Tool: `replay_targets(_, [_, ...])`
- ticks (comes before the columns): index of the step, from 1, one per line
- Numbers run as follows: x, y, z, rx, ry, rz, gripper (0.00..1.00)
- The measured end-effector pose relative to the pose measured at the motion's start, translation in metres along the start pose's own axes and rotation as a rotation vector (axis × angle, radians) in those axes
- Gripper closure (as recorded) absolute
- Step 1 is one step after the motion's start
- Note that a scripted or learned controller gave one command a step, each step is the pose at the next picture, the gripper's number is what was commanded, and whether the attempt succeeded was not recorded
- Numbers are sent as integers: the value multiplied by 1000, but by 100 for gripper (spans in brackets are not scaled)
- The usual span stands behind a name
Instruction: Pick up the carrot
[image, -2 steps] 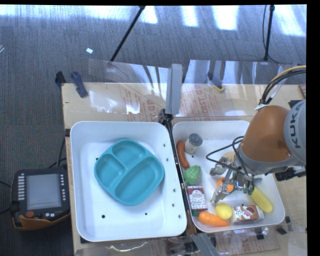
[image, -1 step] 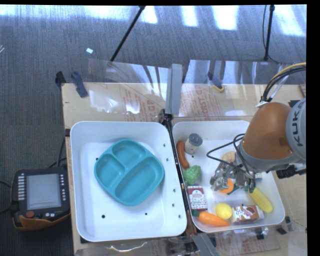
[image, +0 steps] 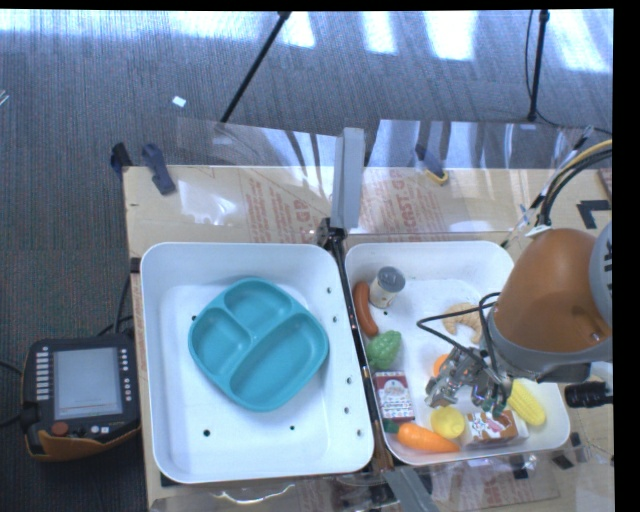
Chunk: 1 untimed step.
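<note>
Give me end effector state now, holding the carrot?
End effector: fingers cannot be told, above the right bin's clutter. Carrot lies in the bin, not held.

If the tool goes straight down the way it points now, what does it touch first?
Probably the lemon: the tool points down into the right bin, right over it. The carrot lies slightly lower left, so it would likely be missed. Depth is hard to judge from this slanted view.

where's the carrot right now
The orange toy carrot lies along the near edge of the right-hand white bin, just left of a small yellow lemon and below the red packet.
</note>
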<state>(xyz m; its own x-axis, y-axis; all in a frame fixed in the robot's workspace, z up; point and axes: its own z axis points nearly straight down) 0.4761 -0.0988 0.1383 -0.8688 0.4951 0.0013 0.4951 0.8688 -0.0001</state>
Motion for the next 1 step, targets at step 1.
replay_targets(1, [0,0,1,0,1,-1,0])
